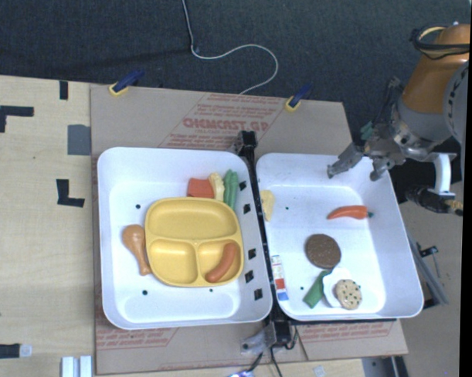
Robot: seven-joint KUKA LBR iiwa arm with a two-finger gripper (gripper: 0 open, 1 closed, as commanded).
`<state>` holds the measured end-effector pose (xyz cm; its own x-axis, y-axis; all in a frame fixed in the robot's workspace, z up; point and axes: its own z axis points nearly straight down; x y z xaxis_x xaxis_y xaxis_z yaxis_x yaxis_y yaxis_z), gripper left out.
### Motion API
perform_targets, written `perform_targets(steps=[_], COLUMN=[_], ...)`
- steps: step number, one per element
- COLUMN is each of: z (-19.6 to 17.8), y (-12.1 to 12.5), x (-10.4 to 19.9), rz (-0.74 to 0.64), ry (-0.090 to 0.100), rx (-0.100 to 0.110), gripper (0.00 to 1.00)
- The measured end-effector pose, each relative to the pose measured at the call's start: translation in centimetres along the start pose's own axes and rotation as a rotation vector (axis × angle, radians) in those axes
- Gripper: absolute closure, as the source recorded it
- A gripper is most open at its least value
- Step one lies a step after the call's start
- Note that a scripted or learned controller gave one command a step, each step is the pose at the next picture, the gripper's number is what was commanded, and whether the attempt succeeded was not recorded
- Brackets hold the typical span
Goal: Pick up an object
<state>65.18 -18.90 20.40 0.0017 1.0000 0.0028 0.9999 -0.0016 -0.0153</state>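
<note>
camera view, overhead and slanted: the gripper (pixel 355 163) hangs above the far edge of the right bin (pixel 404 251), its two fingers spread apart with nothing between them. nearest it, toward the near side, lies an orange carrot (pixel 348 213); beyond that a brown patty (pixel 323 251), then a cookie (pixel 347 294) beside what appears to be a green bean pod (pixel 316 290), though its shape is hard to read. left of the right bin, the other bin holds a yellow plate (pixel 194 242) bearing a sausage (pixel 223 261). as judged here, the task is barely begun: no object is grasped, and descent, closing and lifting all remain.
</note>
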Motion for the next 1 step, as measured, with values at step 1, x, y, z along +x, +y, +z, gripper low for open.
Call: perform_targets(steps=[1], z=[-0.91], y=[0.30], x=[0.02], rz=[-0.003], ry=[-0.003], rx=[-0.014], gripper=[0.00])
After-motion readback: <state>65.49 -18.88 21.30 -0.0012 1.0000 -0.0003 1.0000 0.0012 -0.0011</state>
